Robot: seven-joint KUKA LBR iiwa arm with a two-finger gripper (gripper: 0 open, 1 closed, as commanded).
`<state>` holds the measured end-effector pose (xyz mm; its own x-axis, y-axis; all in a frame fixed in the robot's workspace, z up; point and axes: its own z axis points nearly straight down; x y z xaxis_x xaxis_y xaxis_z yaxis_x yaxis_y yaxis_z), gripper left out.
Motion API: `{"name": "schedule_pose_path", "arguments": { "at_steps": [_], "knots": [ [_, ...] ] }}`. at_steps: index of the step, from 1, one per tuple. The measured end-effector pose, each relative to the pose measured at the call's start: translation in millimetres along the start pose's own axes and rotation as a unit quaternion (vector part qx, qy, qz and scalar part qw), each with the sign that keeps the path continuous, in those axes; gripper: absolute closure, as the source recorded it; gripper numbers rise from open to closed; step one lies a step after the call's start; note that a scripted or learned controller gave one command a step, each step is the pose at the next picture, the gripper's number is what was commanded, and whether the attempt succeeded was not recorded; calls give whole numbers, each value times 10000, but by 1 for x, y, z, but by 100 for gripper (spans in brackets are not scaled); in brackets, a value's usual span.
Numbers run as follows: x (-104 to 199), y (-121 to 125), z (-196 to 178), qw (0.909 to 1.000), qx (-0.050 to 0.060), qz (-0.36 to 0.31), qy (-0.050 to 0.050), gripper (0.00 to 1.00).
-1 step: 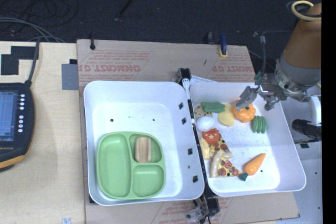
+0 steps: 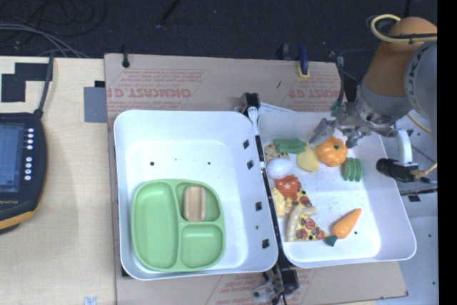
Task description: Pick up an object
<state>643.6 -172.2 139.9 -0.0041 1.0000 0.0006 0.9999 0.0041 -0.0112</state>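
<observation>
Gripper (image 2: pixel 335 131): hung over the back right part of the right bin (image 2: pixel 389 243), just behind the orange pumpkin-like toy (image 2: pixel 330 152); grasp state not readable from this angle, nothing seen lifted clear of the bin floor. Task judged not yet done: no object visibly carried, pick itself still ahead. Nearest candidates: orange toy, touching or nearly touching the pale yellow piece (image 2: pixel 308 161) on its left; ribbed green piece (image 2: pixel 351 168) just beside on the right; green leafy piece (image 2: pixel 289 146) near the back, by the divider. Further forward: white round piece (image 2: pixel 280 168), red piece (image 2: pixel 288 186), pizza slice (image 2: pixel 305 223), all crowded along the bin's left wall; carrot (image 2: pixel 345 223) lying apart toward the front, tilted. Open room: bare floor around the carrot and along the right side, widest clearance there; tight packing at the left cluster, likely to jostle neighbours. Back wall close behind the gripper, little room for retreat that way. Left bin (image 2: pixel 143 136): green divided tray (image 2: pixel 153 225) at front, tan block (image 2: pixel 193 202) in its upper right compartment, well apart from the arm
</observation>
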Motion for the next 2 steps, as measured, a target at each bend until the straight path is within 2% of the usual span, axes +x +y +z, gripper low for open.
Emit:
{"name": "schedule_pose_path", "arguments": {
  "at_steps": [1, 2],
  "knots": [
    [-12, 1, 31, 10000, -47, 18, -3, 0],
    [-20, 2, 53, 10000, -35, 7, 19, 0]
  ]
}}
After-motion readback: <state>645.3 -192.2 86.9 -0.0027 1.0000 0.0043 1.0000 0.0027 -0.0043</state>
